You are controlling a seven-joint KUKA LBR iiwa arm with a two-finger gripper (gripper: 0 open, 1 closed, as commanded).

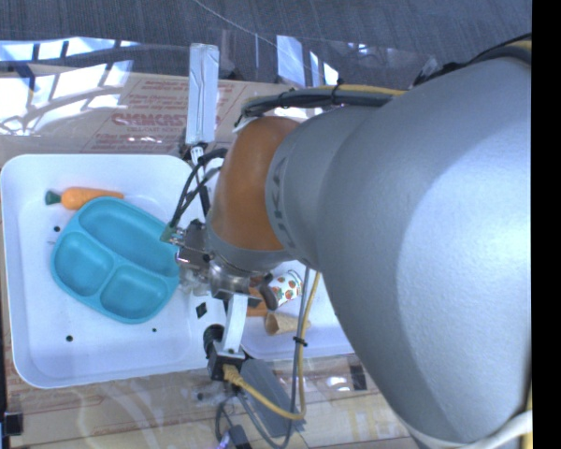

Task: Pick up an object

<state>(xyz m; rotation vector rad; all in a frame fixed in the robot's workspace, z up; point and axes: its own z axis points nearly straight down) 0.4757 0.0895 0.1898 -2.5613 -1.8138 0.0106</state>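
Observation:
A blue divided plate [115,261] lies in the left bin [28,344], its right edge up against the wall between the bins. An orange toy carrot [86,195] with a green tip rests just behind the plate. My gripper [198,267] hangs low over the wall between the two bins, right beside the plate's right edge, mostly hidden by the wrist. In the right bin [327,340], a white piece with red-orange spots [286,289] and a tan cone-shaped piece [281,323] peek out from under the arm.
The grey arm with its orange band [248,190] covers nearly all of the right bin. A cardboard sheet [122,115] lies behind the bins. Several small dark dots mark the left bin's floor.

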